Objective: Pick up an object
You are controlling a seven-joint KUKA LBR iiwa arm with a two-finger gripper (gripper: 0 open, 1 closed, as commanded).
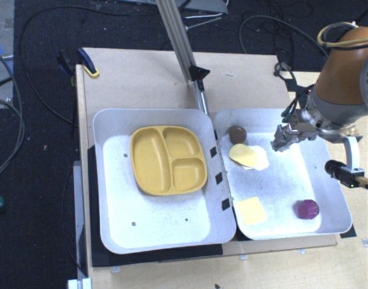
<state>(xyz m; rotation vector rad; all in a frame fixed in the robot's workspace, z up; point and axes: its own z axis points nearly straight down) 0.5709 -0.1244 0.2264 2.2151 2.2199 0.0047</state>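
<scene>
**A:** What sits on the tabletop [147, 71]?

**B:** A pale wooden tabletop carries two shallow white bins with rounded corners and a faintly speckled floor. The left bin [111, 221] holds a smooth mustard-yellow plastic tray [169, 159], moulded into three compartments.

**A:** And the right bin [280, 233]?

**B:** A pale yellow, rounded lump [249, 156], a flat yellow square [251, 210], a small brown ball [237, 134] near the top edge, and a purple knobbly ball [307, 209] well apart at the lower right.

**A:** Where is the hand [282, 139]?

**B:** Above the right bin, near the pale lump's right side. It looks dark and metallic; whether it is wide or narrow, I cannot tell.

**A:** The room?

**B:** Dark carpet strewn with black cables, and a slanted aluminium post [177, 32].
</scene>
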